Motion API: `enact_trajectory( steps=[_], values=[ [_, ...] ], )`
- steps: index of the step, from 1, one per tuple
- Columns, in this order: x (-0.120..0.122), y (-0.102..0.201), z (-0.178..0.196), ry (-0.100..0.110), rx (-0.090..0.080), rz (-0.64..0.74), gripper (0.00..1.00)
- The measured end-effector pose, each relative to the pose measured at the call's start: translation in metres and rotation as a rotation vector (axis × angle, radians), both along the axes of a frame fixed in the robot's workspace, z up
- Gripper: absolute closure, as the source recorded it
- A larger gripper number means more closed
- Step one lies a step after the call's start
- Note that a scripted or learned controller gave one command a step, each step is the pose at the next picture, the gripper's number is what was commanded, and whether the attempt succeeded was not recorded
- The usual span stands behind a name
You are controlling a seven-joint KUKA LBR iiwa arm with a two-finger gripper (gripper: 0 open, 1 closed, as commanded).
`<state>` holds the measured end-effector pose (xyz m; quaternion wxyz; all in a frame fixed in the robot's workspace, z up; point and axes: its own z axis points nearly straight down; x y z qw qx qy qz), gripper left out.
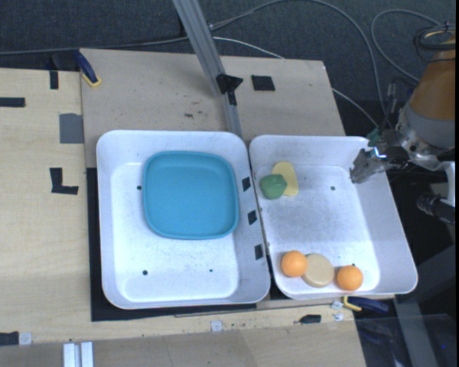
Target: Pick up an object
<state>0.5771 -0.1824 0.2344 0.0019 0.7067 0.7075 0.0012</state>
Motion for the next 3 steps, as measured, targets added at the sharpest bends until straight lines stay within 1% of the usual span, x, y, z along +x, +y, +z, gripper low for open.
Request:
enact_trajectory(
  steps=[1,2,3],
  values=[
    [0.001,0.000,0.048,0.000,0.000,-0.001,1.00],
    [0.008,0.054,0.038,0.005,0.002,0.003,1.00],
    [0.023,0.102,0.039,0.005,0.002,0.003,1.00]
  ],
)
